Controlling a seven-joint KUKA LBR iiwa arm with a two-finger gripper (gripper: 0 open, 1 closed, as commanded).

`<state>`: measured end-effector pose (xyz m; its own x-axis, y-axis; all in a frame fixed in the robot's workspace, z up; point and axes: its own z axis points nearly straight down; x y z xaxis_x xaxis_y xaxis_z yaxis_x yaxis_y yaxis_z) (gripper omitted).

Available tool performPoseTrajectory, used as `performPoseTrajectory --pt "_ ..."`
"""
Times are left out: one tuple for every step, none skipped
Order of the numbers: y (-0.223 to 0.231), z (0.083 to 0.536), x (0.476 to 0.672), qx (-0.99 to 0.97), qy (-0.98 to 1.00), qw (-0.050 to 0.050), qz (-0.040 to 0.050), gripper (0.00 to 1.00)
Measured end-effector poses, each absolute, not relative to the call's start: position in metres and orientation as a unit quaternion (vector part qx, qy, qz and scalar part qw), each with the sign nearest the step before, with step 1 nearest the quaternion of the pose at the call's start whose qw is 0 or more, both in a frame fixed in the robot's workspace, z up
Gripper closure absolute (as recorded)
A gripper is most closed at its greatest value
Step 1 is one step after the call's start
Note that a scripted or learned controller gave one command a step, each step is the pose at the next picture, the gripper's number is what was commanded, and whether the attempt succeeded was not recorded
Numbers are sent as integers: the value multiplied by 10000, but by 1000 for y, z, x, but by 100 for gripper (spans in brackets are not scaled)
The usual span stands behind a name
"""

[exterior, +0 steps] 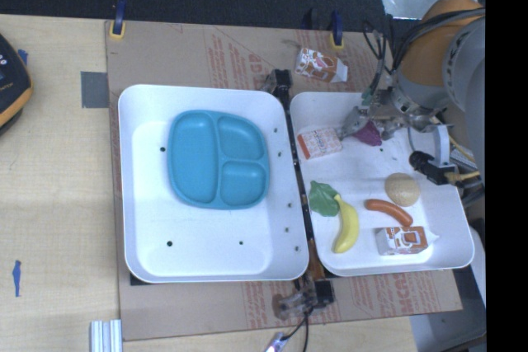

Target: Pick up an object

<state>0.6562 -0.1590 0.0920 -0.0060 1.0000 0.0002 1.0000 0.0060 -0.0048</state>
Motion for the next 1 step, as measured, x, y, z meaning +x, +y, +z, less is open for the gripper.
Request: performPoseTrajectory --pt "-160 105 657 -7043 -7099 8 16 100"
